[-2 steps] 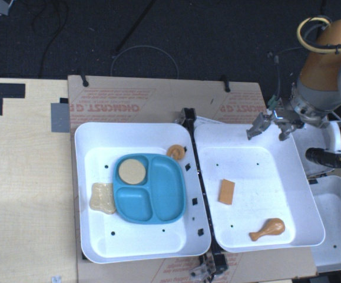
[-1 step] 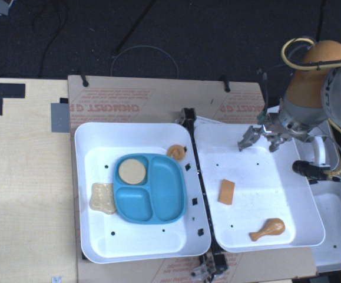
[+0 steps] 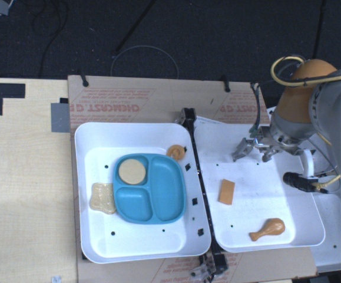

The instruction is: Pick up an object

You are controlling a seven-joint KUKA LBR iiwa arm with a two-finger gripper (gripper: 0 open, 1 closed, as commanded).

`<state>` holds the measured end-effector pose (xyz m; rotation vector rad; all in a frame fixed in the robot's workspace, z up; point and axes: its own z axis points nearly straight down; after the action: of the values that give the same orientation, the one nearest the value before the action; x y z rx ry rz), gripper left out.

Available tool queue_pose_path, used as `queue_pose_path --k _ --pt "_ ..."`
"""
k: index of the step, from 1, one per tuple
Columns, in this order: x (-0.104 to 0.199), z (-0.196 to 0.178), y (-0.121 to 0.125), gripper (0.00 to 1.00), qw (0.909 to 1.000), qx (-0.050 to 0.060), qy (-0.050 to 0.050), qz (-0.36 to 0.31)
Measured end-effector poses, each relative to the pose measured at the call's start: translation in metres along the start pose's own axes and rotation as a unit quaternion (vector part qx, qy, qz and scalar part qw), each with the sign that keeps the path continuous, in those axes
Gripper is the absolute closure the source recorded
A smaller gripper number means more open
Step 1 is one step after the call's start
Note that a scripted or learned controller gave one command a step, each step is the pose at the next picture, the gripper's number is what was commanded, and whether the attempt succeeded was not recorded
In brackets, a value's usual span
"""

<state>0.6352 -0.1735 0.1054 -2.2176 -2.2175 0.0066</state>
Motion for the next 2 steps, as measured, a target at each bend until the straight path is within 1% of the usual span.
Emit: queue_pose_path --k 1,2 --pt "0.002 0.019 0.000 0.00 1.0000 -0.001 0.000 -0.001" --pt "0.001 0.008 0.000 1.00 1.0000 -0.002 0.000 -0.001"
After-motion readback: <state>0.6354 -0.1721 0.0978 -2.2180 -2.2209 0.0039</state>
